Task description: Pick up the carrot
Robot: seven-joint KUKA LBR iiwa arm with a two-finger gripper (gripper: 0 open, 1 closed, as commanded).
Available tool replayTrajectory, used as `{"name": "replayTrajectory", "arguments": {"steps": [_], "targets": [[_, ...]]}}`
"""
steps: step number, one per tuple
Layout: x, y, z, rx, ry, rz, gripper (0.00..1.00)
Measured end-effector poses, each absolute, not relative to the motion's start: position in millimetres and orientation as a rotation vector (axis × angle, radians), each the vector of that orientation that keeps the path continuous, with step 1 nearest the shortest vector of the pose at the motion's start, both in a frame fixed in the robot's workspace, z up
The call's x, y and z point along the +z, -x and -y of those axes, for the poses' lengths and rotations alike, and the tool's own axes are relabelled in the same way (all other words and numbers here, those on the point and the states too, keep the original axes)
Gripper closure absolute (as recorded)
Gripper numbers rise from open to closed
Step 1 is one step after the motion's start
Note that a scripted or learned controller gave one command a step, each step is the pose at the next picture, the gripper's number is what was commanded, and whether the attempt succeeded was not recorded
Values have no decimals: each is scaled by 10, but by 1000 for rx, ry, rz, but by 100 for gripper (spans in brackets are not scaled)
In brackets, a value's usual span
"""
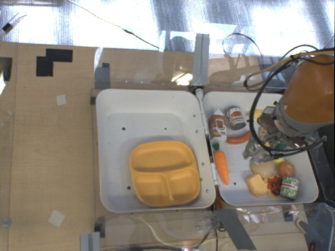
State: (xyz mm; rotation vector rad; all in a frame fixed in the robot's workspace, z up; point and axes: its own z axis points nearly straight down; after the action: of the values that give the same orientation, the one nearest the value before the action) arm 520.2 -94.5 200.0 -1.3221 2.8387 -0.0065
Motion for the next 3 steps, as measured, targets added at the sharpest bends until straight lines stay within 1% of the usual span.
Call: {"name": "replayTrajectory", "arguments": {"steps": [1, 2, 3], "targets": [[3567, -5309, -332, -6, 1106, -2918, 100], [1807, -5035, 261, 5, 1249, -2884, 100], [2878, -4981, 848, -13, 1926, -2470, 100]]}}
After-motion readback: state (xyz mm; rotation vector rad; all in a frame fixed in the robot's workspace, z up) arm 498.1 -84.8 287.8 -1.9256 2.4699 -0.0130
